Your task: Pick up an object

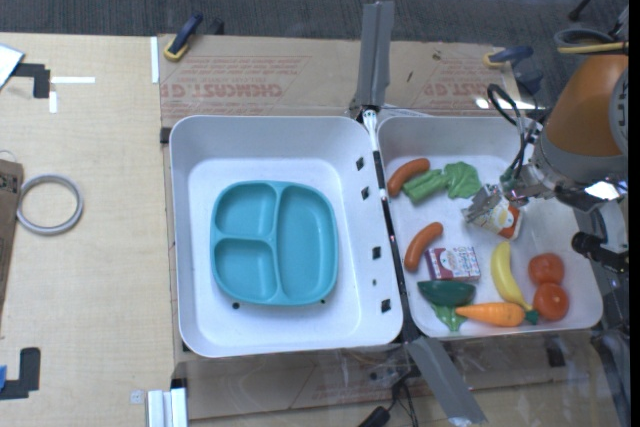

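Observation:
The right bin [590, 315] holds toy food: two sausages [408, 175] [423, 245], a green leafy piece [462, 178], a red-and-white carton [455, 262], a banana [505, 275], two tomatoes [546, 268] [551, 301], a carrot [490, 314] and a dark green vegetable [447, 292]. My gripper [487, 209] is down in this bin, just right of the leafy piece. It is right up against a small white-and-orange item [509, 222]. Whether that item is in its grasp cannot be told.
The left bin [190, 245] holds a teal divided plate [275, 242]. A divider [375, 205] separates the bins. On the bench at far left lies a roll of tape [46, 203]. The arm's orange band [590, 110] hangs over the right bin's far right corner.

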Controlling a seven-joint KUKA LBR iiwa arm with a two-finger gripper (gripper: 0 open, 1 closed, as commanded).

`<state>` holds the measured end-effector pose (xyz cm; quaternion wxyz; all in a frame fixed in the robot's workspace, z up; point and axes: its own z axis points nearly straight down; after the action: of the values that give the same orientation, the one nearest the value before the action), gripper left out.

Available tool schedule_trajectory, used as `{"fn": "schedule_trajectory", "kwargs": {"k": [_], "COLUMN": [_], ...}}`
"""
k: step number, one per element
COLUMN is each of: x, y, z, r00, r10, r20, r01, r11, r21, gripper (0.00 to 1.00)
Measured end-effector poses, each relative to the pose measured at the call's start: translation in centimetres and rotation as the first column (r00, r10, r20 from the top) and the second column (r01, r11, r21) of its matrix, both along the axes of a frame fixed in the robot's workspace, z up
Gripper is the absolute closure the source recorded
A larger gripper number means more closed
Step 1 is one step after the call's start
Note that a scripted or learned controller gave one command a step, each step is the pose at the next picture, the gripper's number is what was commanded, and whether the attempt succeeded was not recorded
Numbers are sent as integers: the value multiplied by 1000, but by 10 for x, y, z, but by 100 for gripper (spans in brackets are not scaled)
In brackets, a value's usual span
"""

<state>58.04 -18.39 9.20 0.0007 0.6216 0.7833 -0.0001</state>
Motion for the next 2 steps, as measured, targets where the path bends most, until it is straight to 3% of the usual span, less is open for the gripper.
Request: {"fn": "schedule_trajectory", "kwargs": {"k": [1, 2], "x": [-61, -61], "y": [-16, -16], "z": [0, 9], "r00": [987, 988], "r10": [159, 156], "r20": [0, 1], "r01": [-159, -156], "r11": [987, 988], "r21": [1, 0], "gripper": [0, 100]}}
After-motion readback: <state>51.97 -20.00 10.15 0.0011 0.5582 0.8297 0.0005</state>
